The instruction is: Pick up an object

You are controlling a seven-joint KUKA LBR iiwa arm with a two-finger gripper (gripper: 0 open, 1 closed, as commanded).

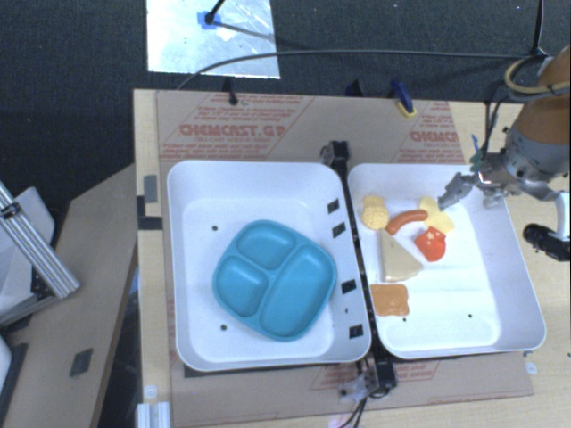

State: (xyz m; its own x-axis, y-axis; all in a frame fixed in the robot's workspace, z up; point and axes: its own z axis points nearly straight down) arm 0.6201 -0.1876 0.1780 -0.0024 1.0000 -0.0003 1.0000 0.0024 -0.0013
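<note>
The right bin point(500, 324) holds several toy foods: a yellow corn piece point(375, 212), an orange sausage point(407, 220), a yellow piece point(436, 214), a red piece point(430, 244), a cream wedge point(398, 259) and a tan toast slice point(390, 300). My gripper point(452, 192) hangs at the bin's upper right, just above the yellow piece, pointing down-left. I see nothing between its fingers.
The left bin point(196, 203) holds a blue divided plate point(274, 278). A black divider point(350, 239) runs between the bins. A shiny sheet point(212, 25) lies beyond the bench. A metal frame point(31, 248) stands at the left.
</note>
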